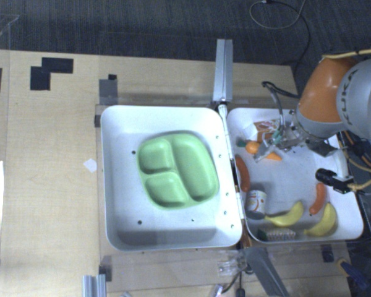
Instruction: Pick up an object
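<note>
End effector (271, 144) sits low over the far part of the right bin (290, 178), right on top of an orange piece (253, 146). That piece is the likely target. It lies near the bin's far-left corner, just near of a packet (264, 127). You can't tell whether the end effector is released or clenched, because clutter and blur hide it. Nothing is visibly held.

To do this step well, centre over the orange piece, not the packet beside it. The two lie close, so a sloppy descent could catch both or push one away. Come straight down and close across the narrow side. Lift only once you have a firm hold. The bin wall is close on the left, so keep clear of it.

Other picks lie nearer in the same bin: a sausage (242, 173) along the left wall, a can (256, 199) and two bananas (284, 216). All are well apart from the end effector. The left bin (117, 166) holds a green plate (176, 169).

Hard to read: the orange piece may be two bits or one partly covered. The wrist hides the bin's far-right corner. A dark item at the near wall is too small to name.
</note>
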Tool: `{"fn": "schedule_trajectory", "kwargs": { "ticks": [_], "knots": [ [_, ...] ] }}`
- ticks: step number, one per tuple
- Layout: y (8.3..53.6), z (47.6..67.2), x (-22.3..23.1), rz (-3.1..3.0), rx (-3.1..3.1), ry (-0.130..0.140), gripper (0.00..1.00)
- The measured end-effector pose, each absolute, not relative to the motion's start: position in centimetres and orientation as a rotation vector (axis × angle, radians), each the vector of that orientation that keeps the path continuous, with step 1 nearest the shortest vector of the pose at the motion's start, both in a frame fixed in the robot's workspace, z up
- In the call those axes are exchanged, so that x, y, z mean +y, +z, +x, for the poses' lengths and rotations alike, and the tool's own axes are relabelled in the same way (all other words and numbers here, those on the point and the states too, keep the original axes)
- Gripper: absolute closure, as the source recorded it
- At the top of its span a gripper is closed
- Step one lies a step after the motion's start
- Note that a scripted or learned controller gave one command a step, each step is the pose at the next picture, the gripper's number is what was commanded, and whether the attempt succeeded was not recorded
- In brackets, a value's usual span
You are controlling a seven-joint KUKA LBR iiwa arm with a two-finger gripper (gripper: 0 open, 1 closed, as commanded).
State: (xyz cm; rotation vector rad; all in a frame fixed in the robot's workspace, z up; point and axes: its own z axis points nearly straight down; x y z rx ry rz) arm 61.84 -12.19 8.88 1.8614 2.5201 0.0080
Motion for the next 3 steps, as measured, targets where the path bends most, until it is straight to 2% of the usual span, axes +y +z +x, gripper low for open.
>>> {"fn": "schedule_trajectory", "kwargs": {
  "ticks": [1,2,3],
  "knots": [
    [18.7,66.6,-8.0,2.009,2.406,0.008,0.00],
    [18.7,66.6,-8.0,2.009,2.406,0.007,0.00],
    [11.7,65.2,-10.5,1.922,2.444,0.030,0.00]
  ]
}}
